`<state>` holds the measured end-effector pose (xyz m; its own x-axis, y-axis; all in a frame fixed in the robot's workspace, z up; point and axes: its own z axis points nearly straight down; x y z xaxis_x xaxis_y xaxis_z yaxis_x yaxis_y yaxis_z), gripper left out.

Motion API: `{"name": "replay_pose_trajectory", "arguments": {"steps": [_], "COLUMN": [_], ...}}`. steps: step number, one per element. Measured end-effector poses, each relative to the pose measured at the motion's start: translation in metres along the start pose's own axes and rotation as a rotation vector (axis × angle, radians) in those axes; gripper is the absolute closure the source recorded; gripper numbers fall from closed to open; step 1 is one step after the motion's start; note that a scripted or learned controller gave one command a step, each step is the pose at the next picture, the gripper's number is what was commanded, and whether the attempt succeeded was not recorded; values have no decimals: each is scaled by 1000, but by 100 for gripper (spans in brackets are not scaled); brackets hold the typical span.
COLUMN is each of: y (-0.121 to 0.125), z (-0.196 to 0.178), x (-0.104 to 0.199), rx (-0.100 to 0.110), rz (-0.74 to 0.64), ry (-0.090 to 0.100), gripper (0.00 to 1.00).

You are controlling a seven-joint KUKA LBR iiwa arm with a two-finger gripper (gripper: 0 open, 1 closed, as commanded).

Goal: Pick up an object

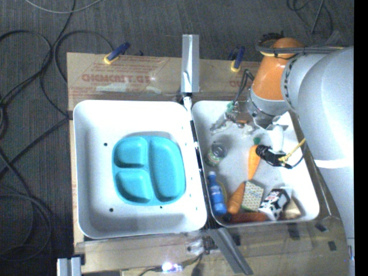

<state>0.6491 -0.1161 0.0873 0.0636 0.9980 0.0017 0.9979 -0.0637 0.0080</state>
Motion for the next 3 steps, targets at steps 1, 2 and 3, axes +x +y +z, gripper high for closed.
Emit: {"name": "replay_pose_trajectory", "arguments": {"steps": [1,2,3], "y": [1,1,-73], "z": [-8,-7,-105], "x": [1,1,-21], "rx": [2,3,15], "rz": [-2,-2,78], "ry": [0,0,-3], "gripper": [100,0,0]}}
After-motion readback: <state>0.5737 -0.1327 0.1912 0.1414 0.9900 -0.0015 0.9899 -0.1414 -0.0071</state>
